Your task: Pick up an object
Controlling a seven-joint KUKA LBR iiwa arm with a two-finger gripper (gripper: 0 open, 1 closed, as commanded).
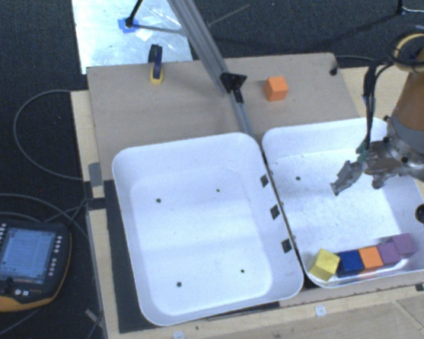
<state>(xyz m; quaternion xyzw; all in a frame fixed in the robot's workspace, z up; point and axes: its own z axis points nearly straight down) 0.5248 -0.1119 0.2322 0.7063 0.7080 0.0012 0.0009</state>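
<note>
Cables trail across the dark floor at the far left, running to a teach pendant (22, 261) lying beside the bench. Next comes the left bin (187, 156), its white floor showing just a few small dark dots. The right bin (300, 137) holds everything worth grabbing: a row of small blocks pressed along its near wall, running left to right as a yellow block (324, 264) tipped askew, a blue block (351, 262), an orange block (371, 257), then two purple blocks (397, 247) at the near right corner. The row's long axis follows that wall. Above the bin's middle hangs the gripper (347, 180), pointing toward the left, and from where I stand I cannot tell how its tips are set; nothing visible sits between them. The blocks lie toward the near side from the gripper, well apart from it, with the blue and orange ones most directly below in the view. My guess is the arm must travel toward the near wall and descend, and that wall crowds any approach. One more orange cube (276, 88) rests on the bench behind the bins.
</note>
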